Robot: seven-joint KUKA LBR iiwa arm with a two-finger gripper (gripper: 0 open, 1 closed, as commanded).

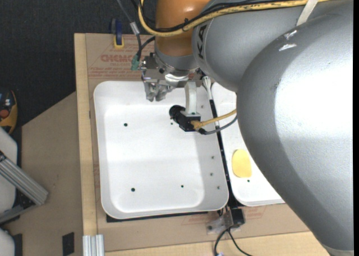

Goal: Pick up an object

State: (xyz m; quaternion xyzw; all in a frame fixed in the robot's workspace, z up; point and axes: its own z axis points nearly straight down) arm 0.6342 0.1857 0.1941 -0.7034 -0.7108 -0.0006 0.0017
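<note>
Camera view: gripper (155,93) hangs at the far edge of the left bin (112,154); cannot tell its state from this angle, nothing seen in it. The yellow object (242,163) lies in the right bin (255,196), near its left wall, partly hidden by the arm (291,81). Judged: small, flattish, light, possibly soft; grip across its narrow width.
</note>
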